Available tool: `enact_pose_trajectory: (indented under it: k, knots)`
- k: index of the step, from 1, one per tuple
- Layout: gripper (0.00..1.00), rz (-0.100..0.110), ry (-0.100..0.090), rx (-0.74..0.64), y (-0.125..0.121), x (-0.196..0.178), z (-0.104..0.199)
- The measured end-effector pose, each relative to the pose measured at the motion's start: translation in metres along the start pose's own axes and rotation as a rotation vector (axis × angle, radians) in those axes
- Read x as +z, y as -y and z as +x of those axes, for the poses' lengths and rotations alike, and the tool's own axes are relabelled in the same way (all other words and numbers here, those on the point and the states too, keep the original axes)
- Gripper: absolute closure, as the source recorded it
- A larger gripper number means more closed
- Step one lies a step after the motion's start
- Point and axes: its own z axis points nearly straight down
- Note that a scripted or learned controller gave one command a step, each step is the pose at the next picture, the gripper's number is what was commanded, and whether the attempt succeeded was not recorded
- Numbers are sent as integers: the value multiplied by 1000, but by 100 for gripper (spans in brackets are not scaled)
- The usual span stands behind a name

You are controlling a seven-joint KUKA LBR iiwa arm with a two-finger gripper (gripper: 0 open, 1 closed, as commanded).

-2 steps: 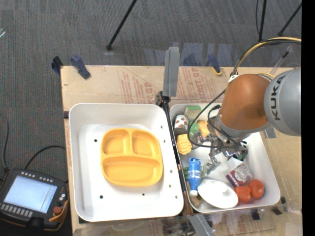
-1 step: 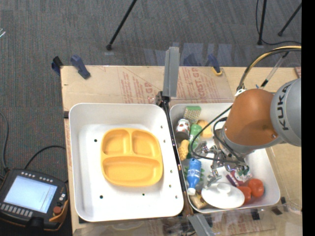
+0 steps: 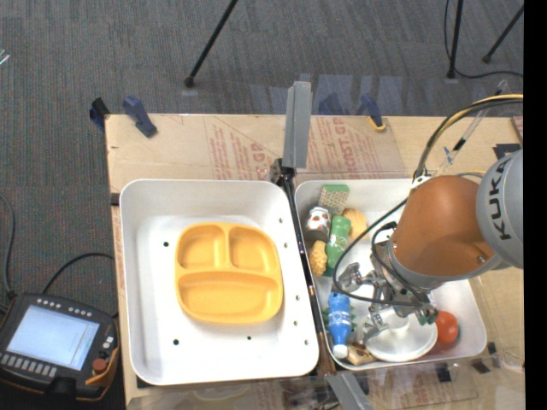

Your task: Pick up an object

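Note:
The right bin (image 3: 389, 190) holds several small objects. A green bottle-like item (image 3: 338, 236) lies beside a yellow corn piece (image 3: 319, 257) and a small ball with dark patches (image 3: 318, 220). A green textured block (image 3: 333, 197) sits at the far side. A blue bottle (image 3: 339, 312) lies near the bin's front left, and a red-orange ball (image 3: 447, 328) rests at the front right beside a white dish (image 3: 402, 342). My gripper (image 3: 386, 316) hangs low over the white dish, under the orange band of the arm. Cables and the wrist hide its tips.
The left bin (image 3: 141, 229) holds a yellow divided tray (image 3: 229, 272). A grey post (image 3: 297, 131) stands behind the gap between the bins. A teach pendant (image 3: 55, 340) lies at the lower left, off the bench. Tripod legs stand behind.

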Motion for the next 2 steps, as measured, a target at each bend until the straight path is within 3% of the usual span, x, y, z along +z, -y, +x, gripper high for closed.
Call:
enact_pose_trajectory:
  k: [1,2]
  knots:
    - [0,2,8,80,-2,-2,12]
    - [0,-4,-9,-85,32,4,-89]
